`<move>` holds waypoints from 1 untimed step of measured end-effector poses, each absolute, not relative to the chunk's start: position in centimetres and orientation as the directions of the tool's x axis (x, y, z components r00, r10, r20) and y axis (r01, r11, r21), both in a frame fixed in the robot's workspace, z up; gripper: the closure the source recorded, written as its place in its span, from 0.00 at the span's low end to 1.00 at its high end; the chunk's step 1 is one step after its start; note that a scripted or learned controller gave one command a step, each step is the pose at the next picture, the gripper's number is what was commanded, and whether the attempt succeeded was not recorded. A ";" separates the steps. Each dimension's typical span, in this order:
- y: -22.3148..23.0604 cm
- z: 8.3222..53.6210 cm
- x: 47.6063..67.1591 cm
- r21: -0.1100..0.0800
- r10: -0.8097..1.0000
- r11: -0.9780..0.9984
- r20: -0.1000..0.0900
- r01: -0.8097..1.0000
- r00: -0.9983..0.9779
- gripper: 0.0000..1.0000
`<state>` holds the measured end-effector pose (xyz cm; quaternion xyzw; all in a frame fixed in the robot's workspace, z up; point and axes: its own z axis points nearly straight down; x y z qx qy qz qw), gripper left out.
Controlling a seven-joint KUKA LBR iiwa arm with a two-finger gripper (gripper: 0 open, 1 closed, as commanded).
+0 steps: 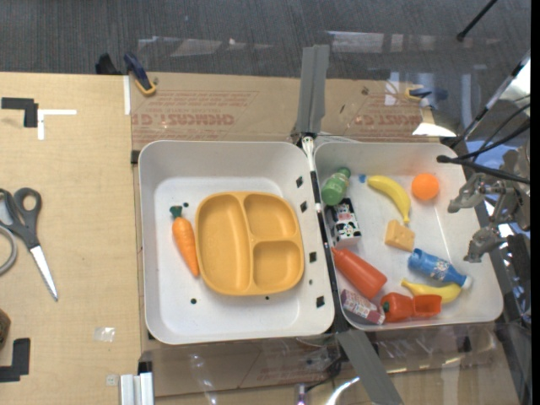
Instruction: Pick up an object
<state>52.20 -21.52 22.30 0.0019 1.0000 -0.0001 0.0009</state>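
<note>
Over right bin's (371, 150) far-right edge | pincer (477, 226) hanging empty, fingers spread | blue bottle (436, 267) lying just left, long axis slanting.

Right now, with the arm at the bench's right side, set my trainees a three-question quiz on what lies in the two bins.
1. True or false: the carrot lies inside the yellow divided plate.
2. Which bin holds the orange ball? A) left B) right
3. Fill in: the green bottle lies near the right bin's ____ wall.

Key: 1 false, it lies beside the plate, in the left bin. 2 B. 3 left. The gripper is at the right bin's right edge.
</note>
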 end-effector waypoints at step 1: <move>-21.5 9.3 57.1 -0.001 0.063 0.998 -0.006 0.063 -0.998 0.00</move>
